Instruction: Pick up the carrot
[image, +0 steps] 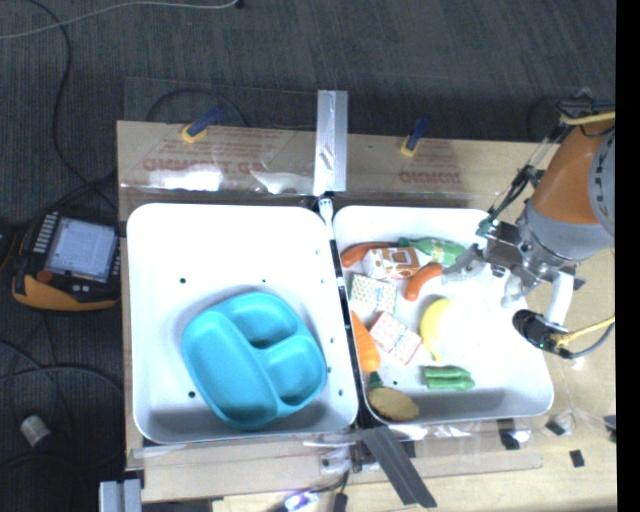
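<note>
White plastic across most of the tan bench (230, 150): two shallow bins side by side, touching along the middle, left bin (150, 300) and right bin (495, 350). Grey arm (570, 200) with an orange band, reaching in from the right over the right bin's far right corner. Blue divided plate (255, 358) lying tilted in the lower middle of the left bin. On the dark floor to the left of the bench, a handheld pendant (72, 258) with a lit screen. Gripper (495, 262) low over the upper right part of the right bin, just beside a green vegetable (432, 246) at the far wall; how wide it stands, impossible to tell from this view, and nothing visibly held. Carrot (365, 345) in the right bin, lying along its left wall, green top toward the near side, well apart from the gripper. Beside the carrot, a pink-patterned box (397, 338) and above it a small spotted box (372, 293). Yellow banana (433, 325) near the bin's middle, a red-orange sausage (421, 280) just above it, a white-and-orange carton (387, 262) near the far wall. Green pod (447, 377) and a brown potato (392, 403) at the near wall.
</note>
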